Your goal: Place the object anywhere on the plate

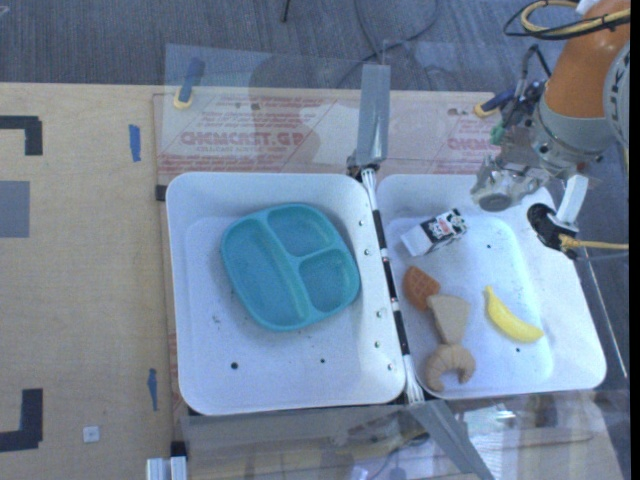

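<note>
A teal plate [290, 265] with three compartments lies in the left bin [200, 368]. In the right bin [580, 358] lie a small white and black carton [434, 232], an orange-red piece of food [419, 285], a tan wedge [450, 316], a croissant [450, 364] and a yellow banana [511, 317]. My gripper [497, 190] hangs over the far right corner of the right bin, to the right of the carton and apart from it. Nothing shows between its fingers.
A grey metal divider [372, 118] runs back from the gap between the bins. Clear plastic sheeting [260, 118] covers the bench behind them. Yellow and black cables [565, 233] trail from the wrist over the right bin's far right edge.
</note>
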Tool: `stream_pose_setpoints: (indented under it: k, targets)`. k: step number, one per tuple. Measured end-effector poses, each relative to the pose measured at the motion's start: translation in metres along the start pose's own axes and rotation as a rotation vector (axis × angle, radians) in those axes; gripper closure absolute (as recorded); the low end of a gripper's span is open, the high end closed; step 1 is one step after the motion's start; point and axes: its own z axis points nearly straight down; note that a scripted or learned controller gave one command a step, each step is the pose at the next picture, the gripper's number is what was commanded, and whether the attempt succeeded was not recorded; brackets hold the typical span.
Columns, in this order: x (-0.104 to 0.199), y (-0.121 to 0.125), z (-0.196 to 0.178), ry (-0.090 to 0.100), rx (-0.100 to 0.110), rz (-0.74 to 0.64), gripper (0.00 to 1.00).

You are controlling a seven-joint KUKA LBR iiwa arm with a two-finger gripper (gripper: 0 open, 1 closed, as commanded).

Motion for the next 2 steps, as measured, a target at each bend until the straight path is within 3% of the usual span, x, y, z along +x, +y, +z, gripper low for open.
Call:
stream_pose_setpoints:
  k: [1, 2]
  targets:
    - [0.062, -0.044, 0.007, 0.002, 0.002, 0.092, 1.0]
    - [0.13, -0.035, -0.038, 0.001, -0.001, 0.107, 1.0]
